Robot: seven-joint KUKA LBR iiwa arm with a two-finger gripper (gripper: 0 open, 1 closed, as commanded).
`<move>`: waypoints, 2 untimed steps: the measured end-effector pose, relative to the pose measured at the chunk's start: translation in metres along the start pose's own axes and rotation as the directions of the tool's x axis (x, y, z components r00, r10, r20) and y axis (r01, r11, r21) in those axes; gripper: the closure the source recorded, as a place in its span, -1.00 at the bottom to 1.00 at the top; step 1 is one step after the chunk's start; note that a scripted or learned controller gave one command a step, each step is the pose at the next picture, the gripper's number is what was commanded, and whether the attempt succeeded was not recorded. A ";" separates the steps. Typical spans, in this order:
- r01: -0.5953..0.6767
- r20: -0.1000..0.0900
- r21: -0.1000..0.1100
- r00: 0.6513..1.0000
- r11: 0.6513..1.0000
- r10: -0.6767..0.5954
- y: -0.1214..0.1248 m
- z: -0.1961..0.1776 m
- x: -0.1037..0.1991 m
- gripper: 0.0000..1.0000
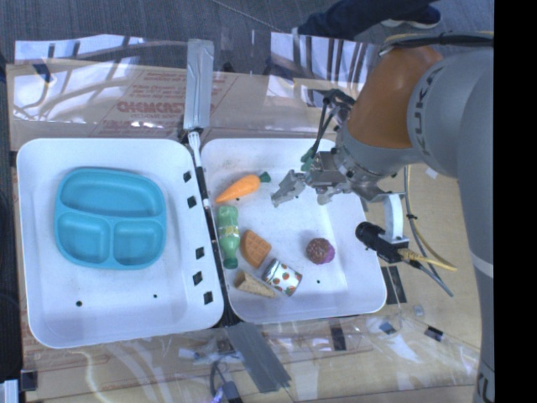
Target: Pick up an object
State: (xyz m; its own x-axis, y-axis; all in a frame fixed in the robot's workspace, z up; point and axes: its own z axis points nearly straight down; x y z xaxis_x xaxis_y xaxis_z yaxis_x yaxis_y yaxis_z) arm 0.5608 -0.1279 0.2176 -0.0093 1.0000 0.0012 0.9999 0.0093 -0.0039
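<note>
Behind the two white bins you have a tan cardboard sheet (143, 99) printed with reddish lettering, seen upside down under glare, so you cannot read it. Your left bin (50, 309) carries a blue divided plate (109, 218). Your right bin (357, 288) holds the things to pick: a carrot (239, 188) near its upper left, a green corn-like piece (228, 235) along the divider, an orange waffle-textured piece (255, 247) just beside it, a tan wedge (252, 286) touching a small spotted can (282, 277) lying on its side, and a dark reddish round piece (320, 251) apart to the right. No label on the can is legible. Your gripper (289, 188) sits over the bin's upper middle, right of the carrot; its fingers look slightly parted with nothing between them, though they blur against the white floor. Much of the arm (436, 99) is cut off at the right.
</note>
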 end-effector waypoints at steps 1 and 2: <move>-0.002 0.000 -0.002 1.000 1.000 0.002 -0.054 0.117 0.026 -1.00; 0.004 0.000 0.000 1.000 1.000 -0.004 -0.054 0.108 0.027 1.00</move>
State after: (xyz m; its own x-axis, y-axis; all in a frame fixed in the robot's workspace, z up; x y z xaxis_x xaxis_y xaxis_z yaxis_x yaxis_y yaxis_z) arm 0.5063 -0.1015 0.1096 -0.0133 0.9999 0.0012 0.9999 0.0133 -0.0038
